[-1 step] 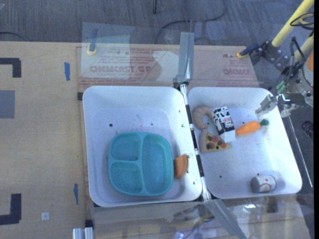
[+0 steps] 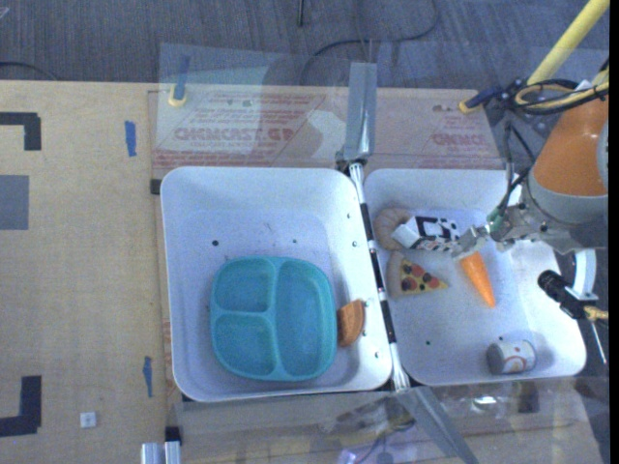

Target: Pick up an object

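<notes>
We see the gripper low over the right bin, at the end of the grey arm with its orange band, which comes in from the right side. Its tip sits close to the upper end of an orange carrot-shaped toy, and also beside a black-and-white patterned carton. At this size and angle we cannot tell how its jaws stand, nor whether anything is between them.

Moving outward within the right bin, the carrot-shaped toy lies just below the gripper, its narrow end pointing toward the bin's near side. The patterned carton lies to the left of the gripper, leaning over a tan rounded item that sits by the bin's left wall. Below the carton lies a pizza-slice toy, a yellow wedge with dark and red spots, near the carrot but apart from it. Well apart from all of these, in the bin's near right corner, rests a small grey rounded object with an orange mark.

The left bin holds a teal divided plate with three compartments, lying flat in the near half. Just beside its right edge, against the bin's right wall, we see a small orange-brown piece touching or nearly touching the plate; we cannot tell which.
</notes>
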Available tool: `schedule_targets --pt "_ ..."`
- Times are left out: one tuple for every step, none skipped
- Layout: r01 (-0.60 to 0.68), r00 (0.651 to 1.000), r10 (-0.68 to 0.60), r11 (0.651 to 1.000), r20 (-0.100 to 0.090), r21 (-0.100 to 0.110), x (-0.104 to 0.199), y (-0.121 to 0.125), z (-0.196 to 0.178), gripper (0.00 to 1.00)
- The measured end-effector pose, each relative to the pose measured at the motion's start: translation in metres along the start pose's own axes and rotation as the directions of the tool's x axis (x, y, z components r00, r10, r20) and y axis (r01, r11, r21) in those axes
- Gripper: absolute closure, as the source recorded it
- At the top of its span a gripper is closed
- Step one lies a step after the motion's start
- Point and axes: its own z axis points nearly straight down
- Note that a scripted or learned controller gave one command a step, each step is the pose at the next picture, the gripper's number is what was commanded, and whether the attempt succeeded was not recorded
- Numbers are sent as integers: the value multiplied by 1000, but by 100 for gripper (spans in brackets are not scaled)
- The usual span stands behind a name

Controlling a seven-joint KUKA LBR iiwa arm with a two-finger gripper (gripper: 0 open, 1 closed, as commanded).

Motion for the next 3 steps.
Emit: schedule_targets --pt "11 1000 -11 1000 2 -2 20 0 20 0" --pt "6 1000 -6 1000 6 -8 16 0 7 100" --pt "189 982 -189 982 -1 1 48 -1 -104 100"
